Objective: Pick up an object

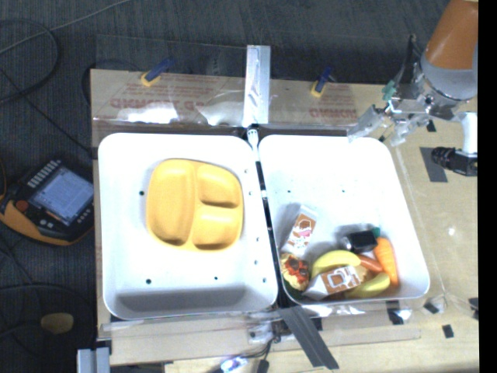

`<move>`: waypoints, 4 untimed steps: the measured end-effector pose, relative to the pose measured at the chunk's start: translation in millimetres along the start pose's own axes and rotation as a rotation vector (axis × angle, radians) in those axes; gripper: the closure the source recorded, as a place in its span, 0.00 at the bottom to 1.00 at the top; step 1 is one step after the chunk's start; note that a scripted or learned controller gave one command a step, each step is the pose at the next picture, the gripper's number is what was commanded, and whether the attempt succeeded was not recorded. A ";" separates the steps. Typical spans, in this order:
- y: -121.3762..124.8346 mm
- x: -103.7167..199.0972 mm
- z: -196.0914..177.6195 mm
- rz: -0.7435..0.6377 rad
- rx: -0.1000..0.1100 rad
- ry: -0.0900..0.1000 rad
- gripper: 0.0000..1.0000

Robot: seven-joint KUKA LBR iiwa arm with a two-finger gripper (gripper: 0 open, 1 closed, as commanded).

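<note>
gripper (386,123), indistinct, just beyond right bin (334,177)

Around your desk (454,243) you have a dark grey carpeted floor (46,286), lit evenly, with no hard shadows. Thin cables (35,31) loop across the carpet at the upper left. To the left of the desk a handheld pendant (50,200) with an orange edge and a bluish screen lies on the floor, and a small tan lump (56,322) sits near the lower left corner. The desk top is pale tan. At its back edge, a blue clamp (158,70) and a yellow clamp (321,82) hold a clear plastic sheet (182,95). Bits of black tape (435,165) mark its right side.
</note>
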State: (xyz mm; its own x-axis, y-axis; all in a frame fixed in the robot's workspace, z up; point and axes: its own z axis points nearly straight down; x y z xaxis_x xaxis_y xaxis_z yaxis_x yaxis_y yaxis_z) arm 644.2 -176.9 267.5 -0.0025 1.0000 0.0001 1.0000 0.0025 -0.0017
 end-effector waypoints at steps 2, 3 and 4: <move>-29.0 72.7 175.5 -0.072 -0.001 -0.001 0.00; -76.1 74.3 177.1 -0.109 -0.015 -0.004 0.00; -136.0 68.9 176.8 -0.005 -0.019 -0.004 0.00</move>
State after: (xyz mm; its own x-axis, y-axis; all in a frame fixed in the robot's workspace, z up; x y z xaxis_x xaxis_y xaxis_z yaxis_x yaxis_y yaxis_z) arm 507.7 -108.3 91.0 -0.0071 1.0000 -0.0037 0.9998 0.0072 0.0176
